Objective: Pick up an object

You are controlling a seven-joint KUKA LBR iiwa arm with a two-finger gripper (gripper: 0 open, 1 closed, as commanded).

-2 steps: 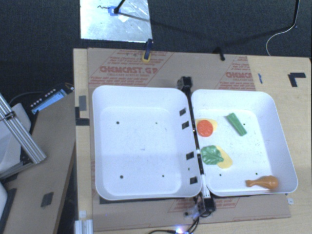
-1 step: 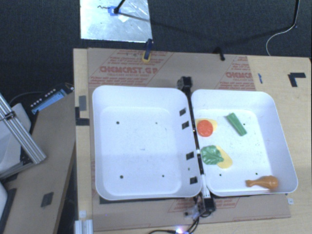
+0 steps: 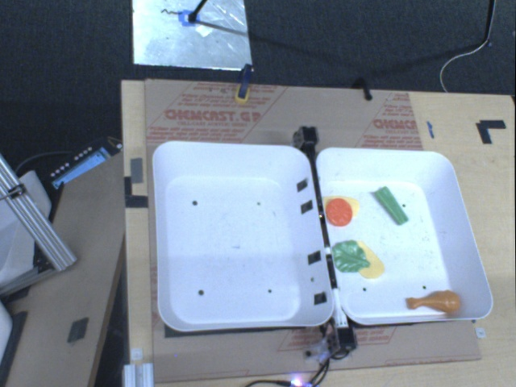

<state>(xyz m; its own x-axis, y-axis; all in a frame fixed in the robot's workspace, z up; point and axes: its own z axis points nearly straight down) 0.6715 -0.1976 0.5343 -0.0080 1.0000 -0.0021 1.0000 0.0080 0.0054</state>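
Two white bins sit side by side on a printed cardboard sheet (image 3: 211,113), and every loose thing lies in the right bin (image 3: 379,154). Taking that bin as a clock face, a flat orange-red disc (image 3: 339,211) lies at about ten o'clock, close to the wall shared with the left bin (image 3: 234,148). A pale yellow edge peeks out from under the disc, too small to make out. A short green stick (image 3: 390,205) lies slanted near twelve o'clock, well apart from the disc. At eight o'clock a crumpled green leafy piece (image 3: 350,255) rests on a flat yellow piece (image 3: 373,268), covering its left part. Down at five o'clock, against the near wall, lies a tan, drumstick-shaped thing (image 3: 435,301), thick end to the right. Small black clips (image 3: 306,208) line the seam between the bins. Beyond the sheet's far edge, a shiny metal plate (image 3: 190,21) is cut off by the frame's top.
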